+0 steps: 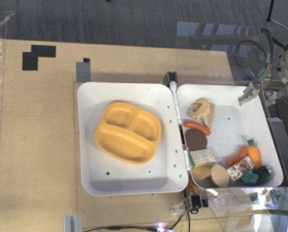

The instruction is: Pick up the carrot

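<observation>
Lying in the right white bin (260,124), near its right wall, is the small orange toy carrot with a green top (253,153). A second orange carrot piece (237,155) sits just beside it on the left. A red toy sausage (197,127), a brown round cookie (196,139) and a tan toy chicken piece (200,108) rest by the left wall. The yellow plastic tray with three parts (128,132) sits in the left white bin (90,168) on the table (37,144). The grey metal hand (250,92) hangs over the right bin's top corner; I cannot tell how it is set.
</observation>
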Controlling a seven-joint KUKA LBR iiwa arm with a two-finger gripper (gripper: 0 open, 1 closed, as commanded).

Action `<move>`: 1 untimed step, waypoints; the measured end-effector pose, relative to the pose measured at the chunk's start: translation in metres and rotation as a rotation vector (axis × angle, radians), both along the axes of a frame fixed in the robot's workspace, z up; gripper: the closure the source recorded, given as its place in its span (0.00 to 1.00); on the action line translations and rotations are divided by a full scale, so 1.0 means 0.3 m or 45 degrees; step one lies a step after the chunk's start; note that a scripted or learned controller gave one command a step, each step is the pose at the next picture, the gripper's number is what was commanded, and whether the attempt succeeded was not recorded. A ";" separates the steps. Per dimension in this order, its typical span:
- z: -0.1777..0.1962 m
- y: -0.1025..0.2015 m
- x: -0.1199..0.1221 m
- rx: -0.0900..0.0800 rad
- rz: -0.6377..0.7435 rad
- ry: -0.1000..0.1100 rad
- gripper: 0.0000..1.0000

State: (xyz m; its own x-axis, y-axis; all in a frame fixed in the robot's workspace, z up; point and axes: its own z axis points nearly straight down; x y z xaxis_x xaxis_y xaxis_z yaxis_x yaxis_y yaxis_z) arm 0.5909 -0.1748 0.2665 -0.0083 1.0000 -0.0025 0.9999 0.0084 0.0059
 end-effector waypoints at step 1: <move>-0.062 -0.107 -0.081 -0.006 0.621 0.000 0.00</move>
